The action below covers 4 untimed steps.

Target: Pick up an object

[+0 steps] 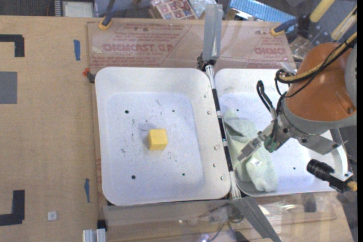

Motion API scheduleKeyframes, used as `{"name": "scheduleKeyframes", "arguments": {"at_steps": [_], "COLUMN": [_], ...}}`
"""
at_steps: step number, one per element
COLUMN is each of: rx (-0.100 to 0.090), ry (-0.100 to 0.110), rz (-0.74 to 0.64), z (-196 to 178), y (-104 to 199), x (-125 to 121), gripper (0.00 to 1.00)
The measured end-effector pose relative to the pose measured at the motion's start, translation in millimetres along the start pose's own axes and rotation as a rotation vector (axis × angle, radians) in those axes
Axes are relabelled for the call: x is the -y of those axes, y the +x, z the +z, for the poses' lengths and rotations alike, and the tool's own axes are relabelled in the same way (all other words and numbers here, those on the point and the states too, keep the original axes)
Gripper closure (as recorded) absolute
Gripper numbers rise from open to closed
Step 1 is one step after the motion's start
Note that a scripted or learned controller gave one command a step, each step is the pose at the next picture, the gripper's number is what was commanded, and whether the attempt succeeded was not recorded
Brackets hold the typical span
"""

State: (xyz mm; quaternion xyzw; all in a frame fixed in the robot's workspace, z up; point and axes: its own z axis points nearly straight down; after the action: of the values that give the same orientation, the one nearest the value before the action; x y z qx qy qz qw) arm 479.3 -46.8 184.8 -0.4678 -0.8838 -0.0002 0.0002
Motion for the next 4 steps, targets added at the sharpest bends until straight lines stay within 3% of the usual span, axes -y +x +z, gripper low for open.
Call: {"name": "scheduleKeyframes", "arguments": {"at_steps": [1,2,3,4], "rx": [0.0,0.006,0.011,0.021], "ry": [0.0,-0.004,-0.004,-0.009], "rz": [-0.47,-0.843,-1.152,-1.148], "z": [-0.1,96.0,95.4,83.3], "y": [-0.3,-56.4,-91.9,-93.3], "x": [0.0,4.3,-40.1,-41.9], "gripper": [0.0,0.0,0.0,1.0]}}
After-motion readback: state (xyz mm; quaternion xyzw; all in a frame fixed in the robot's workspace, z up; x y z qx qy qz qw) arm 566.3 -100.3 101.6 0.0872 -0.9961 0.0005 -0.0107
